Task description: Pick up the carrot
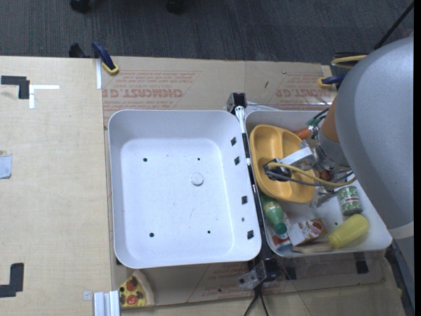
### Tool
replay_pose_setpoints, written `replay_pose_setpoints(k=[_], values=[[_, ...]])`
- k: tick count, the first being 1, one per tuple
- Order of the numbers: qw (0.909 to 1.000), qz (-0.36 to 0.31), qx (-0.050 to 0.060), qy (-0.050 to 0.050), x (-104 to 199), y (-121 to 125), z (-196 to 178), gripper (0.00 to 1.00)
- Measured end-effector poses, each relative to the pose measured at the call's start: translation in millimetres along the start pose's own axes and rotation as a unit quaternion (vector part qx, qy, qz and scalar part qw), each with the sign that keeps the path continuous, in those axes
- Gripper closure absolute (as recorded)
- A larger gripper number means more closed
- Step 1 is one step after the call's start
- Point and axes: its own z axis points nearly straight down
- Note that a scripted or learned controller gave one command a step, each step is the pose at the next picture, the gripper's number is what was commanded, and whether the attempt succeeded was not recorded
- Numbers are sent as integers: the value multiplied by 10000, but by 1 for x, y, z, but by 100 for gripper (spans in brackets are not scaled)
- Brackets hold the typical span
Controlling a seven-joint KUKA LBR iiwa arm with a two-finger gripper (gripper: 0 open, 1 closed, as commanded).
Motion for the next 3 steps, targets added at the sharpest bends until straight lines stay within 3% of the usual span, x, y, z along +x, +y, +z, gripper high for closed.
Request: replay_pose_setpoints(k=[1,2,3], values=[[9999,-1,-21,99,-53,-11,-5,0],[9999,-158,26,-14,-2,65,2,0],[9996,271,-23,45,-20,-2,-4,0]])
